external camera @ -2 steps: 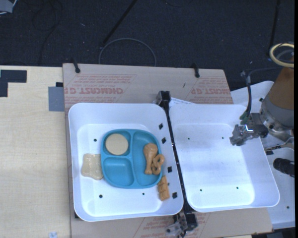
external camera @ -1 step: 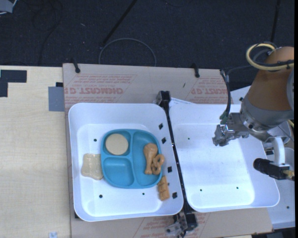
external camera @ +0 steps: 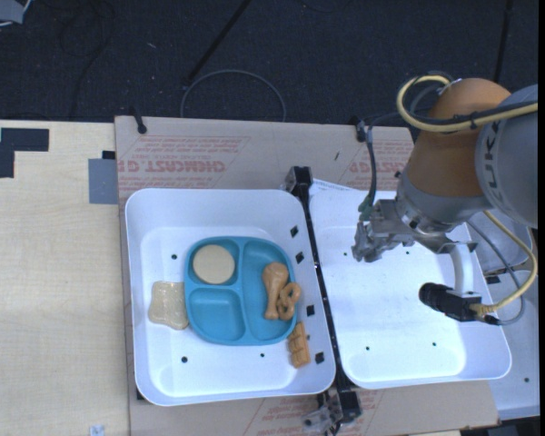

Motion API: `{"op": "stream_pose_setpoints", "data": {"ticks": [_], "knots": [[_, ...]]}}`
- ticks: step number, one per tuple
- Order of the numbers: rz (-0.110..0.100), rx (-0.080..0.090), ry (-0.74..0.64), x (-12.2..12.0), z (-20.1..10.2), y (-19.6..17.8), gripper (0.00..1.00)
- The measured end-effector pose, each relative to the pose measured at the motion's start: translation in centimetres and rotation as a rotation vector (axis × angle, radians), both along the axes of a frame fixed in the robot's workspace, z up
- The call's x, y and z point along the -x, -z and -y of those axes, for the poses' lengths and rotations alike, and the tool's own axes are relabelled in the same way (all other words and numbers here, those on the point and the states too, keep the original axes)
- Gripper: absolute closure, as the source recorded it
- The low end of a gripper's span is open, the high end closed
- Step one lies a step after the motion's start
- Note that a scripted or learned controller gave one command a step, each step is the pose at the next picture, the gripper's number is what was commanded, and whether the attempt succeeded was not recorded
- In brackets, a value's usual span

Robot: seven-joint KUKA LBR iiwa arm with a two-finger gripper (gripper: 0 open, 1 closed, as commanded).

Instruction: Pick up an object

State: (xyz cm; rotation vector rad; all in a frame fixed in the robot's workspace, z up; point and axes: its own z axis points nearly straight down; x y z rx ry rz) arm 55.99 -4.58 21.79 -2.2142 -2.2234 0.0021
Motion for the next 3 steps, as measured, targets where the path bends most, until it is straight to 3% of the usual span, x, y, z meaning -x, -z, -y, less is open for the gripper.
{"op": "stream_pose_setpoints", "data": {"ticks": [3], "knots": [[0.001, 0.002, 0.001, -4.0, -14.6, 1.0, 1.00]]}}
